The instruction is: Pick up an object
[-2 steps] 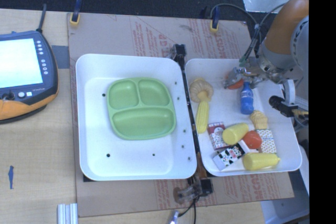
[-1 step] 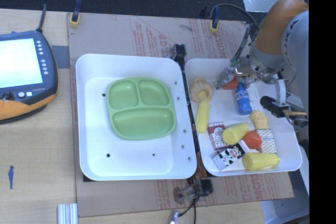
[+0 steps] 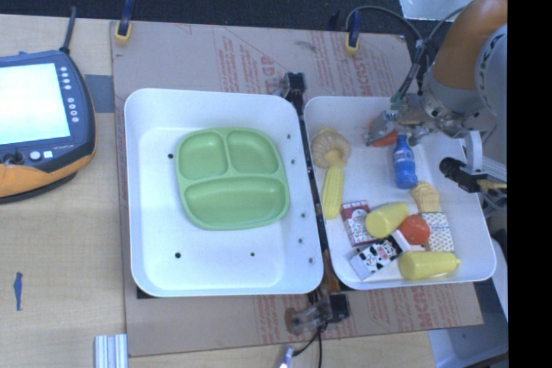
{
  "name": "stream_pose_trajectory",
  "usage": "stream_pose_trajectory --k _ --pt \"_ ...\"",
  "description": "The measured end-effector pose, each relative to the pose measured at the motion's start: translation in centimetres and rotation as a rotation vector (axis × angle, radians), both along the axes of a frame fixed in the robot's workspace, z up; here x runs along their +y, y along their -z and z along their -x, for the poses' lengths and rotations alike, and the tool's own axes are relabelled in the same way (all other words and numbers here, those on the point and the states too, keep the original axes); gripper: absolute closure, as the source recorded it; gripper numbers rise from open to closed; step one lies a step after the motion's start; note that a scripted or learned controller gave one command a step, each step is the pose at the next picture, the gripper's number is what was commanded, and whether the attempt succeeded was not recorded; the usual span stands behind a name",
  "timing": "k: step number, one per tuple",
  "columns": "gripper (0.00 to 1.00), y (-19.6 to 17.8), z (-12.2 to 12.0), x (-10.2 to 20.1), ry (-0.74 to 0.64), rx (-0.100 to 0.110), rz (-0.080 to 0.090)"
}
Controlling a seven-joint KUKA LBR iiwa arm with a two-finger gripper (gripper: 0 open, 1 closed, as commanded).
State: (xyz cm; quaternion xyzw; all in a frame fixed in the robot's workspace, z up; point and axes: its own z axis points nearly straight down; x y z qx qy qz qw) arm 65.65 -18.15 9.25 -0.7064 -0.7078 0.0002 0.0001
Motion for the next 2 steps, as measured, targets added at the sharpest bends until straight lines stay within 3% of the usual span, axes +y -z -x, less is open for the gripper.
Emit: stream_pose_trajectory --k 1,2 --pt "0.0 0.05 0.02 4.37 -0.003 0.004 0.0" --pt "0.0 0.06 0.05 4.53 -0.004 0.005 0.0"
